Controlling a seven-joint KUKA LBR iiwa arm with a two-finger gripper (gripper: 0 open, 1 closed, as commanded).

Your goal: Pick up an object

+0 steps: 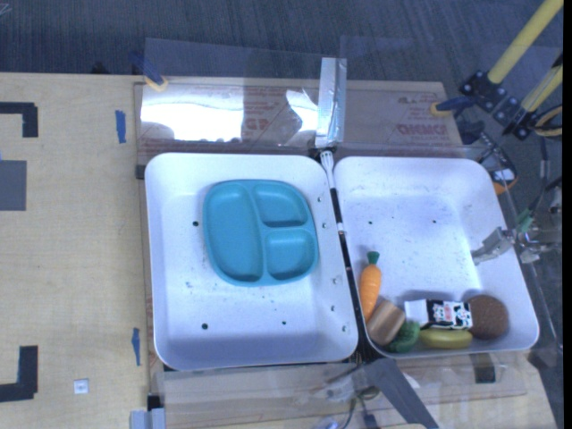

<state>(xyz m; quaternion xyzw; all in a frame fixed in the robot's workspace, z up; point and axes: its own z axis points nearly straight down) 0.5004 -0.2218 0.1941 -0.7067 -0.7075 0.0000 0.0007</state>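
Not much of the robot to go on here. The gripper pokes in over the right edge of the right bin, about halfway along that side, angled down and inward. The arm behind it is too cluttered to make out.

**One fixed camera looking down on the bench**

From where I am standing, a single camera is hanging above the bench and is looking down at a slant. It is facing both white bins together: the left bin is sitting near the middle of the picture and the right bin is reaching toward the right edge. The far side of the bench is lying at the top, where a strip of dark floor is showing, and the near edge is running along the bottom. The camera is standing far enough to take in the wooden bench top at the left. No second view is sharing this scene.
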